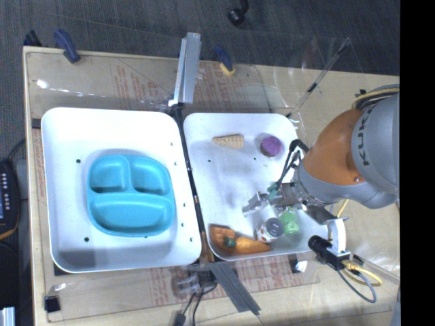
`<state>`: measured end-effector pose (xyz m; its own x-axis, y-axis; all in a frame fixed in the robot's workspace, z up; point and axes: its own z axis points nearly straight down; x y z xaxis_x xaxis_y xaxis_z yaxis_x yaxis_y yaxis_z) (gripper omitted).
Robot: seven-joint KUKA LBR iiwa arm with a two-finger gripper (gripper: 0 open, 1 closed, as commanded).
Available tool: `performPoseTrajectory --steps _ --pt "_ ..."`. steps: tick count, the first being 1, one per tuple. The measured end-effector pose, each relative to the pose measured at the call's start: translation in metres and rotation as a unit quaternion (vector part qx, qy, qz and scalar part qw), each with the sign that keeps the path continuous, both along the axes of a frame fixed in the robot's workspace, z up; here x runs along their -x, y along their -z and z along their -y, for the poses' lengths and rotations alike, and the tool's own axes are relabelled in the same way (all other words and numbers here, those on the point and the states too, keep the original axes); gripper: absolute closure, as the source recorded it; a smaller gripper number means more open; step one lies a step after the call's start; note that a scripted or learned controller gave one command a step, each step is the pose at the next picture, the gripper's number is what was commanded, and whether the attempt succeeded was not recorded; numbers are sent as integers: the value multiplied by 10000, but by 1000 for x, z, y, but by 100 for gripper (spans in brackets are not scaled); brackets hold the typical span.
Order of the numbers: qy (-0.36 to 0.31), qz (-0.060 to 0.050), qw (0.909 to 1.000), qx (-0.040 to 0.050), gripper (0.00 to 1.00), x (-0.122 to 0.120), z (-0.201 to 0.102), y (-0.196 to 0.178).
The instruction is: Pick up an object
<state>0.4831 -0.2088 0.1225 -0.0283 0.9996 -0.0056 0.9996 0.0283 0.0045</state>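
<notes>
The gripper [272, 202] hangs low in the right bin [224, 124], over a green object [289, 221] and a small can [272, 229] — whether it grips anything cannot be told. A carrot [238, 242] lies nearby, a cone [228, 140] and purple ball [270, 145] farther off. The arm [360, 158] reads "KU" — the left bin [68, 124] holds a blue tray [130, 194].

blue tray [129, 199], white bins [61, 134], purple ball [271, 145], orange carrot [238, 242]
</notes>
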Motion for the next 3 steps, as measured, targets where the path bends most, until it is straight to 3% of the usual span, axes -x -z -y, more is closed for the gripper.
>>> performPoseTrajectory --steps 1,2,3 --pt "-28 6 10000 11 100 -2 0 -10" --pt "-30 6 10000 13 0 -2 0 -10" --pt "90 -30 10000 -24 0 6 -18 -52"
